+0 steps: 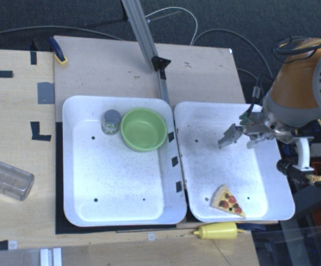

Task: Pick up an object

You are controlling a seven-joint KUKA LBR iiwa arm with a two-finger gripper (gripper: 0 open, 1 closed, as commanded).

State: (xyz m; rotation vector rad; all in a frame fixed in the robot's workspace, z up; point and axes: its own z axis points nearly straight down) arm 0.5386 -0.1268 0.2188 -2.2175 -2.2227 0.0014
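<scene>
My desk (pixel 205 71) carries two white bins, and I take the right bin (pixel 205 121) as my landmark. The left bin (pixel 116 170) touches its left side. In that bin's far part sits a green bowl (pixel 144 129), with a small can (pixel 111 122) just beside it. My end effector (pixel 235 137) hovers over the right bin's middle; the fingers look spread with nothing between them, though blur makes this uncertain. A pizza slice toy (pixel 227 200) lies in its near part. A yellow bottle (pixel 218 231) lies just outside its near rim.

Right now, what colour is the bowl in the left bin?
Light green bowl, seen clearly in the camera view.
</scene>
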